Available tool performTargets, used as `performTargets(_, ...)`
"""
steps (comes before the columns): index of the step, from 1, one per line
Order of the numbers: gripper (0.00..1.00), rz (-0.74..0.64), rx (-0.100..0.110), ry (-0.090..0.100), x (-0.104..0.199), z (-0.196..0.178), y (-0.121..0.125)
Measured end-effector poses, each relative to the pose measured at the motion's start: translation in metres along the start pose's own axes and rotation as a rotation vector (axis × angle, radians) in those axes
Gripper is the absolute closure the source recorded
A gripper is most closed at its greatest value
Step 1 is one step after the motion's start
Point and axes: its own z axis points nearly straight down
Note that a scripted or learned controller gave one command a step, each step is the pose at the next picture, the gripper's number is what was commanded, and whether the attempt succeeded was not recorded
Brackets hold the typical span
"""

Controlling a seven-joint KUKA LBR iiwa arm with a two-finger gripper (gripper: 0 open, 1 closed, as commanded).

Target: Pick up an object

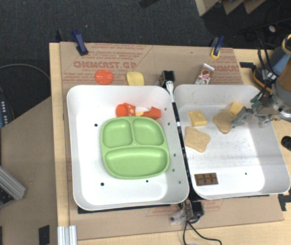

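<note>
On the worktop (53, 137), two white bins sit side by side, touching along their inner rims, so either lies within the arm's reach from the right.

The left bin (84, 182) holds a green divided plate (134, 147) lying flat near its middle, all three compartments bare. Just behind the plate, toward the bin's far edge, is a small cluster of orange and red toy food (135, 110), touching or nearly touching the plate's rim. Outside the bins, near the worktop's far edge, lie an orange round piece (103, 76), a pale yellow piece (135, 78) and a small carton (204, 74), likely spilled out of play.

The right bin (268, 172) holds the likely targets: a yellow cheese-like block (198, 118) near its far left corner, a tan cracker-like slab (197, 139) just in front of it, a brown chocolate square (205, 178) near the front edge, a tan lump (223, 121) and a small yellow piece (236, 107) toward the far edge.

The gripper (245, 116) reaches low into the right bin's far right part, its fingers (241, 117) just beside the tan lump, perhaps touching it. Whether they are spread or clenched I cannot tell; nothing is seen between them. The lump seems the piece being tried for, not yet lifted.
</note>
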Motion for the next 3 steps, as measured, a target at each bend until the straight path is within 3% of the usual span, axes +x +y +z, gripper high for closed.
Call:
performTargets(1, 0.00, -0.008, -0.005, 0.004, 0.016, 0.054, 0.072)
performTargets(2, 1.00, -0.006, -0.007, 0.002, 0.014, 0.040, 0.071)
performTargets(3, 1.00, -0.001, -0.007, 0.000, -0.017, -0.029, 0.036)
